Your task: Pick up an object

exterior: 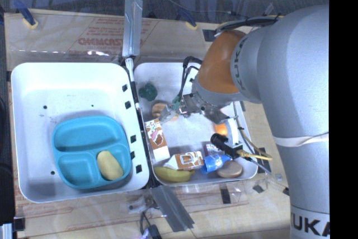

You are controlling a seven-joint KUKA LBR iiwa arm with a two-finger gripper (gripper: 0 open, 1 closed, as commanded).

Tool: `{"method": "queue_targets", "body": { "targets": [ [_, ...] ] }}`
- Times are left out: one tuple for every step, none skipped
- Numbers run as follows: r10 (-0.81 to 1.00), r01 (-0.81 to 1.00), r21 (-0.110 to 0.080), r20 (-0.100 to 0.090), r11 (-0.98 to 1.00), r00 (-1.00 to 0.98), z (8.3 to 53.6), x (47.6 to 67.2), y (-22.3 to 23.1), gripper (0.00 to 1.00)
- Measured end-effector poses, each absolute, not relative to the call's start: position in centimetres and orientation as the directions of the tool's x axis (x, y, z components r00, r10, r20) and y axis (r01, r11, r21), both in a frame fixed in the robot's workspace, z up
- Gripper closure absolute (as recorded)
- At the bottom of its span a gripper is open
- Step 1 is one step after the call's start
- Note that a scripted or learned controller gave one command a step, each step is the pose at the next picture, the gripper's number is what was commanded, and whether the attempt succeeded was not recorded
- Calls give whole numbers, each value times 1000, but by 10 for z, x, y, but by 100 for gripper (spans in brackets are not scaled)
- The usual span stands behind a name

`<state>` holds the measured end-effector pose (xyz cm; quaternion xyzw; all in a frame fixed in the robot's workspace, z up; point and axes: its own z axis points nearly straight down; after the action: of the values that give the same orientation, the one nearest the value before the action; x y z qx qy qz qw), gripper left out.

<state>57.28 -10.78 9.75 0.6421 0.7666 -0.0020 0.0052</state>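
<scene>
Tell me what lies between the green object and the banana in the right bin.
In the camera view, a small upright carton stands between the green object and the banana.

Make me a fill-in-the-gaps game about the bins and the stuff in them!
1. The blue tray sits in the ____ bin.
2. The potato lies on the ____ tray.
3. The banana lies in the same bin as the ____ ball.
4. The robot arm reaches over the ____ bin.

Missing words: left; blue; green; right

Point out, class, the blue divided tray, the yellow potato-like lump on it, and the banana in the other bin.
blue divided tray (84,137): camera view, bare upper compartment.
yellow lump (110,165): camera view, its middle.
banana (173,175): camera view, mid-body.
</scene>
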Motion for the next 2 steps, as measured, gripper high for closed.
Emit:
{"method": "queue_targets", "body": {
  "targets": [
    [981,981,-5,2,195,-195,91,652,-111,0],
    [966,966,-3,2,259,-259,92,606,-101,0]
  ]
}}
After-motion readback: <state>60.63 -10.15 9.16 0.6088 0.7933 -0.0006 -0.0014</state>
